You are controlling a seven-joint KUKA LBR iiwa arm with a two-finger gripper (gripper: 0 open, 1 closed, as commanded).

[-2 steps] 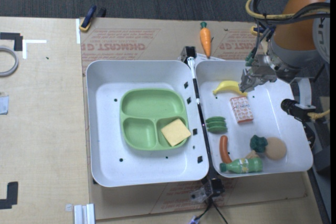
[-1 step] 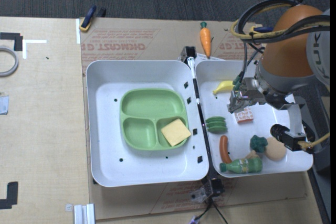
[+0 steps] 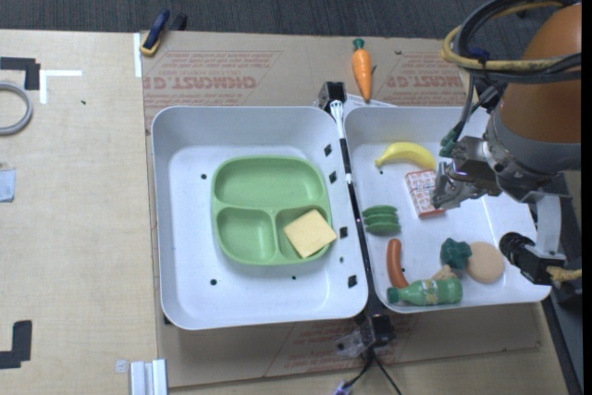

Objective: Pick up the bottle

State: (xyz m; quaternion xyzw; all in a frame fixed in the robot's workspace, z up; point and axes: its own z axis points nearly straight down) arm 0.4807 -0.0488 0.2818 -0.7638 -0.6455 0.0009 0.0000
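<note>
Cardboard covers the bench under two white bins. Bottle (image 3: pixel 425 292) lies on its side at the near edge of the right bin (image 3: pixel 518 291), touching a sausage (image 3: pixel 396 262), broccoli (image 3: pixel 454 253) just beyond it. Gripper (image 3: pixel 448 188) hovers further back over a red-printed card (image 3: pixel 422 193), beside the banana (image 3: pixel 406 154); I cannot tell its state. Risk as I judge it: the bin wall and crowding neighbours could foul a descent, and a round bottle may roll free.
</note>
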